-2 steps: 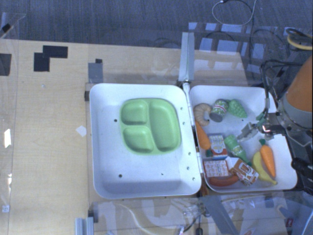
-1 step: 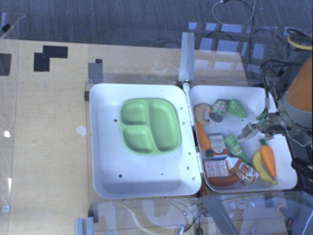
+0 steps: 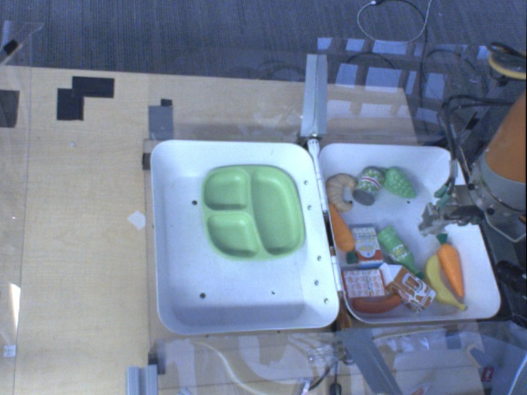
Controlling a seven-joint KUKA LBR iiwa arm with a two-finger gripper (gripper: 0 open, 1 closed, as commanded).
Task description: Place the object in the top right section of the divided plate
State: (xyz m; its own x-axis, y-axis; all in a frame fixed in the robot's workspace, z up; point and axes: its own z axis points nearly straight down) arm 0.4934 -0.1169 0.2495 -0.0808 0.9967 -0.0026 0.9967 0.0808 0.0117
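The green divided plate (image 3: pixel 251 211) lies in the left white bin (image 3: pixel 177 303), with two small sections on its left and one long section on its right; nothing is in any of them. My gripper (image 3: pixel 435 220) hangs over the right side of the right bin (image 3: pixel 486 303), just above the leafy top of a toy carrot (image 3: pixel 450 270). The carrot lies on the bin floor beside a banana (image 3: pixel 439 284). Nothing shows in the gripper's grasp.
The right bin also holds a green bottle (image 3: pixel 396 248), a juice box (image 3: pixel 366 242), a croissant (image 3: pixel 338 190), a can (image 3: pixel 370 185), a green vegetable (image 3: pixel 401 183), a second carrot (image 3: pixel 341 230), a sausage (image 3: pixel 377 304) and snack packets (image 3: pixel 363 282). A metal divider (image 3: pixel 314 97) separates the bins.
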